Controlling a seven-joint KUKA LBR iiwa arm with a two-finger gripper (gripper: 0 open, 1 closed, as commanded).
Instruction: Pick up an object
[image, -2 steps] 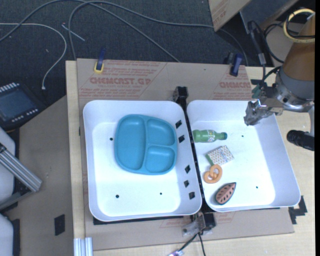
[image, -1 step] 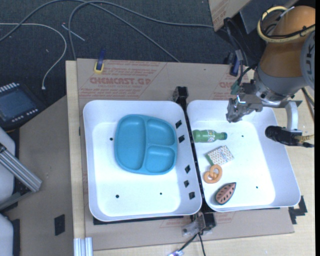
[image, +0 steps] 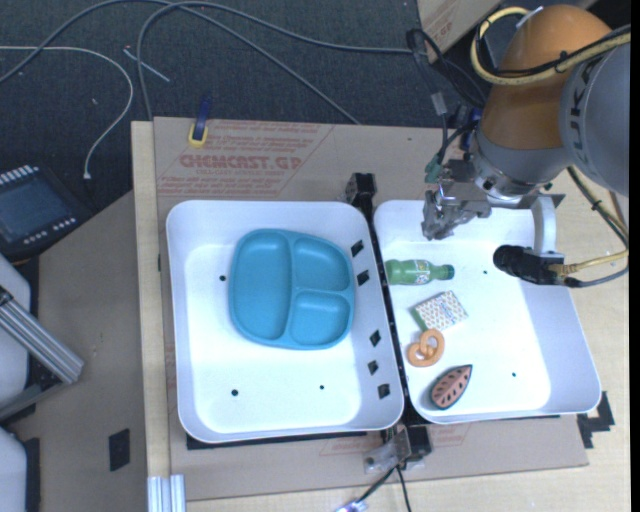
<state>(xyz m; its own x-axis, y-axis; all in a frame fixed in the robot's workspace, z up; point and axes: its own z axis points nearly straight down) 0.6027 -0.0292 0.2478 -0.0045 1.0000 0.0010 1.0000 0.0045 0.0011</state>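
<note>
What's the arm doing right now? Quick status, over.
Tool hovering over right bin's far end, nothing between its fingers. Green bottle lying just below it. Nothing blocking the bottle.

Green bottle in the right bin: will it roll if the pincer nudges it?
Probably. The green bottle lies on its side on the smooth bin floor, so a push across its length would likely roll it. It looks small and plastic, so probably light and apt to skid.
</note>
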